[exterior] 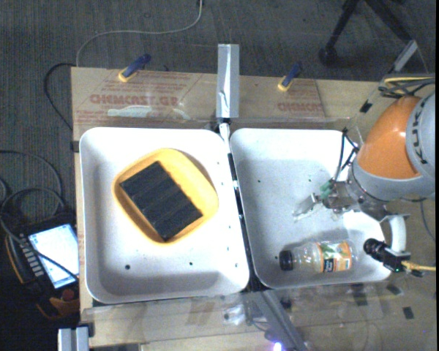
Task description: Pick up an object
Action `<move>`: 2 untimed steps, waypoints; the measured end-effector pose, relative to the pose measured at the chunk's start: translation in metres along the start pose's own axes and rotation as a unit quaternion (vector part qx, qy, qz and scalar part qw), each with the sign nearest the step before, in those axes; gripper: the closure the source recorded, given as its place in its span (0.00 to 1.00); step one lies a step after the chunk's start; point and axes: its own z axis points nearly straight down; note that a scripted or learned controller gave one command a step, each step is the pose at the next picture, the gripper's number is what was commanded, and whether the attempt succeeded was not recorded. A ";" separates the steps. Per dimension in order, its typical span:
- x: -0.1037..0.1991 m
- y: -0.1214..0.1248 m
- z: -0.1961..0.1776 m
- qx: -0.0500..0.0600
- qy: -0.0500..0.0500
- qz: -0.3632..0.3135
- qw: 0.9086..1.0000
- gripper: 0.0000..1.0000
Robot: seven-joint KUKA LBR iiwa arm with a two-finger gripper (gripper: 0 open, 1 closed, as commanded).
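Observation:
A small clear bottle with a black cap and an orange label lies on its side near the front wall of the right bin. My gripper hangs over the right half of that bin, a little behind the bottle and apart from it. A yellow dish with a black ridged block in it rests in the left bin. The arm's orange band is at the right edge.
A grey upright post stands behind the seam between the two bins. Cardboard sheets with blue and yellow clamps lie behind the bins. Cables and a tablet sit on the floor to the left.

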 end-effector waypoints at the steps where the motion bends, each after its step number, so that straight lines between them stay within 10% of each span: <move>1: -0.044 -0.033 0.035 -0.009 0.002 0.004 1.000 0.00; 2: -0.044 -0.031 0.024 -0.011 0.001 0.003 1.000 1.00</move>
